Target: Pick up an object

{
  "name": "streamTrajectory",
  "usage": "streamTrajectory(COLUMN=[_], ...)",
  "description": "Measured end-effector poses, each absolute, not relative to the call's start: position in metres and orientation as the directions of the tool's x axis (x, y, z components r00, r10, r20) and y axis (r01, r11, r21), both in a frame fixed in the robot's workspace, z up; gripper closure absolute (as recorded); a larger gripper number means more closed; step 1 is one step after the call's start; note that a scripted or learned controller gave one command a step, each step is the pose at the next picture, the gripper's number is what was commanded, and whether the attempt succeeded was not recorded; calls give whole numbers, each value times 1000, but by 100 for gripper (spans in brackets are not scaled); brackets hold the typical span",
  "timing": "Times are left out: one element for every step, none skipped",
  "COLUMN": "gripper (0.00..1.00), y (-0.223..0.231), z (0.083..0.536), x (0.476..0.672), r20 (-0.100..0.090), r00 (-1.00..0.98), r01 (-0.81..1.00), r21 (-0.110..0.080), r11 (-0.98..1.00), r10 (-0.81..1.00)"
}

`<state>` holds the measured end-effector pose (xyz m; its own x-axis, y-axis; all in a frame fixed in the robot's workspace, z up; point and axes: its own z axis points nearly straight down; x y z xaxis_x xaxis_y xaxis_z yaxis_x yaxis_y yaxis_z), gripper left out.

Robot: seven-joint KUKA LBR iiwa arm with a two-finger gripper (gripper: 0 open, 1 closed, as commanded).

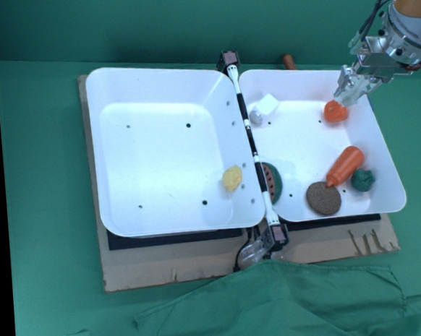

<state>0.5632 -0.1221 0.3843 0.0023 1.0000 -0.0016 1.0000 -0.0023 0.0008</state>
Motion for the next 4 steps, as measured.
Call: streamTrajectory(gripper=[100, 100, 100, 100], y=[-180, -143, -182, -187], z=[301, 240, 192, 255], x=[589, 658, 695, 702], r20=[-3, -4, -3, -4], r00=[9, -1, 3, 2], r01=[1000, 1000, 1000, 1000], r21=[-3, 7, 4, 11], r11=[-9, 1, -3, -2], r10=[1000, 1000, 1000, 1000])
